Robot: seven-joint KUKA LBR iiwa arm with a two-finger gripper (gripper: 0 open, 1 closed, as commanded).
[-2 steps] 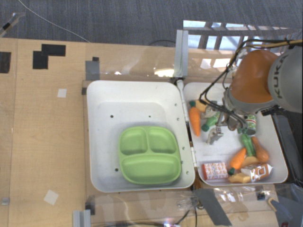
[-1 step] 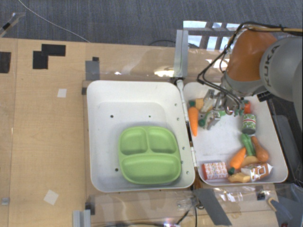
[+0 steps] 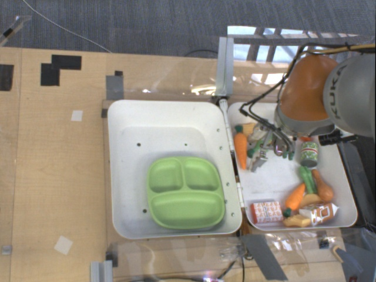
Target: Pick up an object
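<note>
The arm's gripper [image 3: 267,148] hangs low in the right bin [image 3: 267,184], near its far-left corner, beside a carrot [image 3: 241,148] lying along the left wall: seemingly the reach-and-grasp stage, nothing seen held. The next move calls for closing on one item, probably the carrot. Finger state cannot be told, as wrist and cables mask them.

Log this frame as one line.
arm: over right bin | gripper: beside carrot | left bin: green tray
</note>
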